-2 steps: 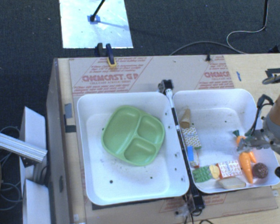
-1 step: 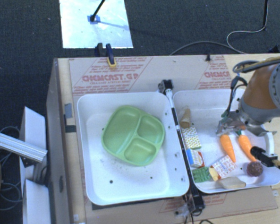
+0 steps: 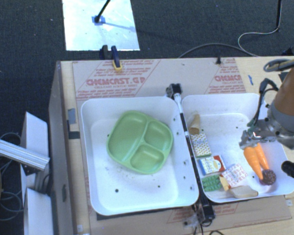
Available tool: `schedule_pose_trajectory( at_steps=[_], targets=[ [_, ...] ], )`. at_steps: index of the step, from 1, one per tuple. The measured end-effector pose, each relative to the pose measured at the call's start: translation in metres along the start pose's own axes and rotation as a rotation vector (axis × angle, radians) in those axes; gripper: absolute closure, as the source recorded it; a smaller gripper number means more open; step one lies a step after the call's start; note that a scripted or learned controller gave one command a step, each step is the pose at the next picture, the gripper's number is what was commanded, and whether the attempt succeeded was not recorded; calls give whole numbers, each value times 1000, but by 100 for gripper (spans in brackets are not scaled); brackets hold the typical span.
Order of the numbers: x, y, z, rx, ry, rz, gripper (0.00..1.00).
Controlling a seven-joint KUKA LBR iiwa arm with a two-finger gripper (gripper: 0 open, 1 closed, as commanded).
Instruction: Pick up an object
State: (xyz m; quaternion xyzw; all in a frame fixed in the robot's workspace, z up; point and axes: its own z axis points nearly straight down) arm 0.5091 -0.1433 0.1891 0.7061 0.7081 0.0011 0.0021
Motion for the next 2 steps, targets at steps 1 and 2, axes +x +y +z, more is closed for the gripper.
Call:
schedule_pose_trajectory(
  at_steps=[1,2],
  targets=[
    [60,-21,-52,2,1,-1,100],
    [94,-21,-73,1,2,-2,100]
  ],
)
